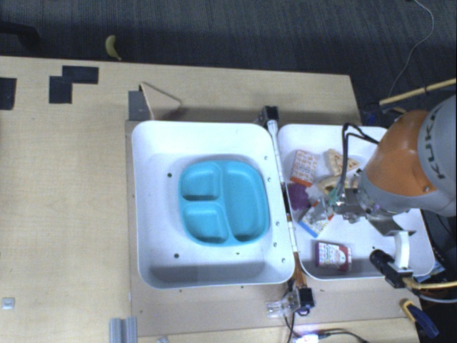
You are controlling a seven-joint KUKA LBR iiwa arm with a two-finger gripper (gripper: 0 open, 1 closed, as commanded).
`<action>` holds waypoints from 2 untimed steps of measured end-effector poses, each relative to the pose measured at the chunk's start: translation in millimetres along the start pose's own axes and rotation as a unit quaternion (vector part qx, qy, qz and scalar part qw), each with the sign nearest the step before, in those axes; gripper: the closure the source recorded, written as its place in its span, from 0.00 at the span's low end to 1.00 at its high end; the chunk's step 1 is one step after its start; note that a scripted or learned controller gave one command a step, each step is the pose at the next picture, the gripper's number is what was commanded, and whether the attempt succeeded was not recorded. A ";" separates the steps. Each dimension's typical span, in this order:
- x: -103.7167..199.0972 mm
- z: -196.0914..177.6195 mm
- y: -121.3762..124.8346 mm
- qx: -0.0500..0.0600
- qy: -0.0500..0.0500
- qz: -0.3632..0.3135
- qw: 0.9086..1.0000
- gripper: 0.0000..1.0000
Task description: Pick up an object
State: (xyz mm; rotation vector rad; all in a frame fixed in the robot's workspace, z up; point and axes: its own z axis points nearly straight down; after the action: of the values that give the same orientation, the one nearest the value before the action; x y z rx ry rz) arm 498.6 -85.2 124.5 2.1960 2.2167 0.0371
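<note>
arm [410, 166] reaches in over the right bin [421, 259], gripper [334, 204] low in the clutter at that bin's middle. whether it is apart or together: cannot tell, the wrist hides it. candidate objects lie around it: purple piece [298, 197] just beside, patterned packet [303, 164] above, dark red packet [332, 254] well below. left bin [153, 156] bears a blue divided tray [223, 201] (not a target here). judgement: the pile is tight, so commit to one item, descend straight, close on its narrow side, lift slowly.
</note>
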 end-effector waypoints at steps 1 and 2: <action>0.7 -10.5 1.9 -0.002 0.000 -0.002 1.000 1.00; 0.7 -10.5 1.8 -0.002 0.000 -0.002 1.000 0.00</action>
State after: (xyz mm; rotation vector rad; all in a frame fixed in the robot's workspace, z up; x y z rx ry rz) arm 500.1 -84.6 135.0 2.1911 2.2186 0.0411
